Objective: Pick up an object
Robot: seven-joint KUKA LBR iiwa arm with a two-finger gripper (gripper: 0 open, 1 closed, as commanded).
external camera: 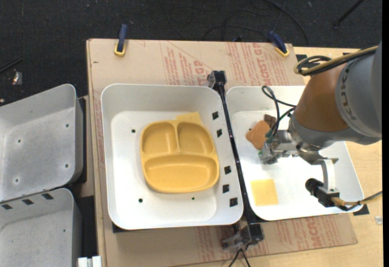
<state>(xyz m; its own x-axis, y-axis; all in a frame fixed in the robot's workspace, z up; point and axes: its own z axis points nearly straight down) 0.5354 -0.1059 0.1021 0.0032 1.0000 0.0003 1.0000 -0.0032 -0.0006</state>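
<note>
The likeliest target is the small brown object (258, 133), lying in the right bin (349, 156) near its upper left part, close to the divider between the bins; the gripper (268, 154) sits just below and to the right of it, apparently touching or almost touching its lower edge, though its state cannot be told from this angle, and nothing visibly sits in its grasp. A flat yellow square (264, 192) lies nearer the front of the same bin, apart from both. The grey arm (340, 107) with its orange band reaches in from the right, covering much of the bin's upper half. In the left bin (115, 156) rests a yellow divided tray (180, 157) with a pale yellow piece (189, 118) peeking out behind it.

To do this step well, I judge the tool should centre over the brown object rather than beside it; descend straight; close only once it straddles the object; a grasp at the edge would probably nudge it toward the wall.
</note>
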